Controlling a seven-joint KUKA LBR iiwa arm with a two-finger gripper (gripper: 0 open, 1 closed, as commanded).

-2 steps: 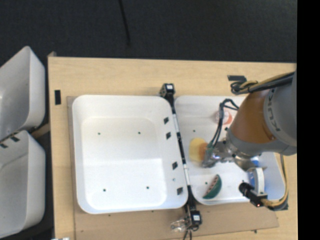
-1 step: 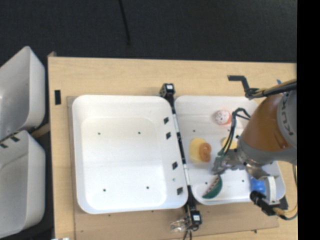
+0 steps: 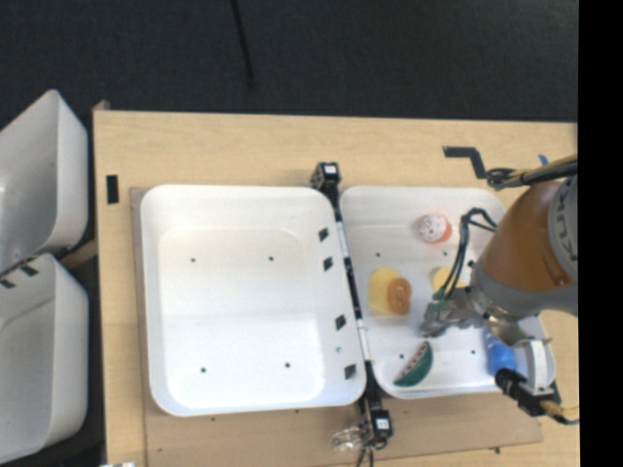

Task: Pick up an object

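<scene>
Pale wood: bench top [image 3: 224, 144], a light tan board bearing both bins, with black floor beyond its far edge.
White plastic: left bin [image 3: 165, 377] and right bin [image 3: 389, 207], shallow, side by side, joined along a seam with small black clips.
Landmark: the right bin; places below are told from it.
Writing: no brand, label or lettering can be read at this size.
Arm: grey with an orange band [image 3: 521, 236], reaching in over the right bin's right side.
Gripper [image 3: 435, 319]: low over the bin's middle, just right of the yellow-orange object; whether it is released or clenched cannot be told, and nothing shows between it.
Yellow-orange object [image 3: 390, 291]: in the bin's middle, near the seam.
Pink-white ball [image 3: 431, 227]: toward the bin's far side.
Yellow piece [image 3: 443, 279]: partly hidden beside the arm's cables.
Watermelon slice toy [image 3: 415, 364]: green rim, red face, at the bin's near edge.
Blue part [image 3: 501, 356]: on the arm, at the bin's near right corner.
Room: white rounded shapes [image 3: 34, 261] well left of the bench.
</scene>
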